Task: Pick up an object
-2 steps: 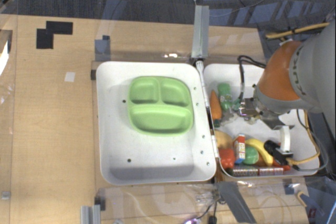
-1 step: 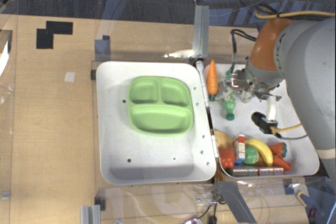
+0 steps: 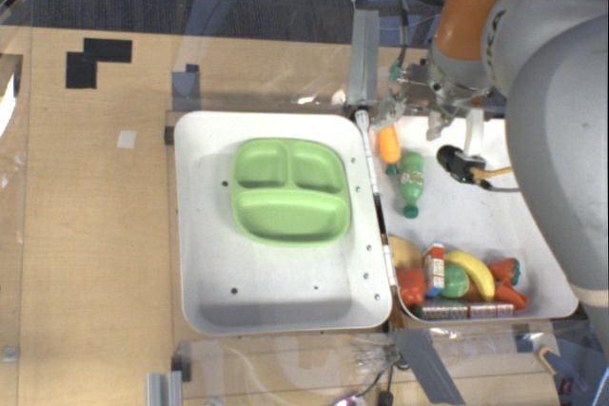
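Observation:
My gripper (image 3: 421,112) hangs over the far left corner of the right bin (image 3: 514,214), under the orange-banded wrist. Just left of and below it lies a small orange object (image 3: 388,145) against the bin's left wall. A green bottle (image 3: 410,183) lies right beside it, a little nearer the camera. Nothing shows between the gripper and these two. At the bin's near end a yellow banana (image 3: 474,270) lies in a heap with a green piece (image 3: 456,281), red items (image 3: 412,285) and a small red-and-white bottle (image 3: 436,267).
The left bin (image 3: 205,280) holds a green divided plate (image 3: 289,190) in its middle. The large grey arm covers the right bin's right side. A dark flat bar (image 3: 455,310) lies along the right bin's near wall.

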